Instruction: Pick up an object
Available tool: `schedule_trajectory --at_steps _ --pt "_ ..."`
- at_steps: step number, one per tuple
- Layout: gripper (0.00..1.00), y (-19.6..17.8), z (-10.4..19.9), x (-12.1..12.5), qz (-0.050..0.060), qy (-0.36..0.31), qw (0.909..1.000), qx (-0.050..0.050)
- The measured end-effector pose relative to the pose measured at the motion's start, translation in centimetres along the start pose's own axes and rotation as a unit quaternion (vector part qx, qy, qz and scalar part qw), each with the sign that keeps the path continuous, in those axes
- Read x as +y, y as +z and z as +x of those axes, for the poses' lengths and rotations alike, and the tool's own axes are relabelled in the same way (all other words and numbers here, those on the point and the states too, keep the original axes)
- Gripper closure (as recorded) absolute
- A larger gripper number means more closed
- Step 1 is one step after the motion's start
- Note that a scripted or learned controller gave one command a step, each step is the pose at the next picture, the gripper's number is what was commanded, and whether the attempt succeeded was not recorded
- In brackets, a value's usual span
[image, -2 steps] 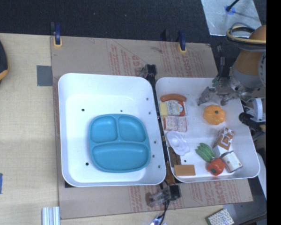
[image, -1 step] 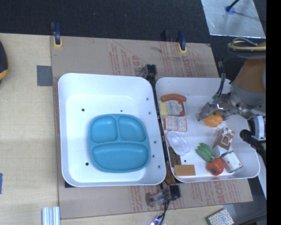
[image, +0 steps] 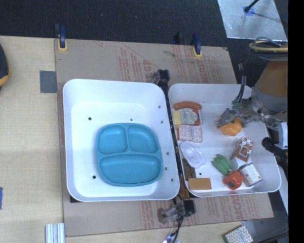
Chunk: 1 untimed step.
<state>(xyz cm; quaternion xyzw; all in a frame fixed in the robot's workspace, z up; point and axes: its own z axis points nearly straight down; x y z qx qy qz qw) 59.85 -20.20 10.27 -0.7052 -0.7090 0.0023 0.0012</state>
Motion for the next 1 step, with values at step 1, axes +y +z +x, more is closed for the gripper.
schedule_trajectory --at_steps 1 --pt "1.0 -1.29 5.9 -5.1 0.002 -0.001 1.0 0.002"
